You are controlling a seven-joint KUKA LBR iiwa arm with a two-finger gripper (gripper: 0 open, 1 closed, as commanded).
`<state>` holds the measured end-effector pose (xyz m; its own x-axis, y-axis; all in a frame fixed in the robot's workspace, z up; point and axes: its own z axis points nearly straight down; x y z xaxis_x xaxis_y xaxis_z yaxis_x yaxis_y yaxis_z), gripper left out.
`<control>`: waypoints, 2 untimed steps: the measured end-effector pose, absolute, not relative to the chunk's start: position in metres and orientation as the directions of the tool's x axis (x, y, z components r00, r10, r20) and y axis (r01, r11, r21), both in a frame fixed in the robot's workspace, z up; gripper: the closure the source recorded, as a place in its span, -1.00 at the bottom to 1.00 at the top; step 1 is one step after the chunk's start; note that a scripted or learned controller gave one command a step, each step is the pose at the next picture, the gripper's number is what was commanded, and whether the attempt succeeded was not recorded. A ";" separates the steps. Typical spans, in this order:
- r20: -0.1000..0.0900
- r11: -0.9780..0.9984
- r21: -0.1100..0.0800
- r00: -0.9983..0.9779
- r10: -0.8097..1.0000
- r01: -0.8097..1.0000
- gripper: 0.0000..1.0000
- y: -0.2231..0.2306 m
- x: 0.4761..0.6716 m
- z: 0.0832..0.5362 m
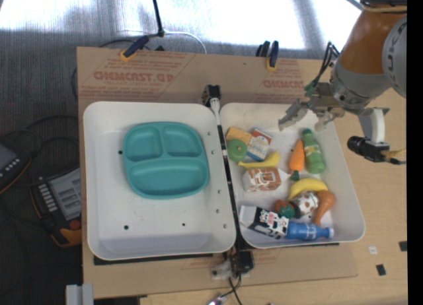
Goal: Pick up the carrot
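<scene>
- Your carrot (pixel 297 157) lies in the right bin (pixel 352 185), touching a green bottle (pixel 313 152); closing there could catch the bottle instead.
- The gripper (pixel 308 113) hovers over the bin's far end, near the carrot, its fingers (pixel 289 116) apparently spread and holding nothing.

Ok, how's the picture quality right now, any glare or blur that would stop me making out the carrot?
Camera view: striped bright light falls on the floor above the bench, washed out there; the right bin is evenly lit with soft shadows. The carrot reads clearly, orange against white, beside the green bottle. The gripper looks slightly soft-edged. The whole view is mildly grainy, with small print illegible.
</scene>
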<state>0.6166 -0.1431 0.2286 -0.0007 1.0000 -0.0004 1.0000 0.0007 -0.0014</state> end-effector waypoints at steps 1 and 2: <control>-0.002 -0.190 0.018 0.190 0.982 0.982 -1.00 -0.188 0.626 0.120; 0.002 -0.302 0.024 0.302 0.953 0.953 -1.00 -0.183 0.622 0.113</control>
<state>0.6223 -0.1829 0.1134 0.3019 0.9533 0.0021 0.9530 -0.3019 0.0239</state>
